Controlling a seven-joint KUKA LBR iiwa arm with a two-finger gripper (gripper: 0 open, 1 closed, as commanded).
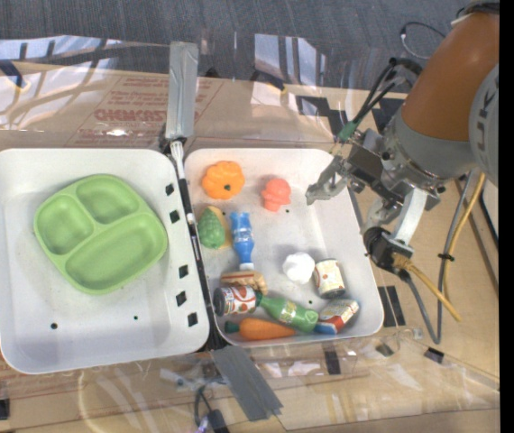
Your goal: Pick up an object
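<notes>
The right bin (347,242) holds several small objects: an orange pumpkin (223,179), a pink fruit (277,193), a green lumpy item (211,227), a blue bottle (242,239), a white ball (298,266), a small tan carton (329,278), a printed can (239,298), a green bottle (289,312) and a carrot (261,330). My gripper (322,188) hangs over the bin's upper right part, to the right of the pink fruit and above the white ball. Nothing is seen held in it.
The left bin (22,314) carries a green divided plate (101,233). A ridge with black clips (185,242) separates the two bins. The arm's body and cables (419,179) stand over the right bin's right wall. Cardboard lies behind the bins.
</notes>
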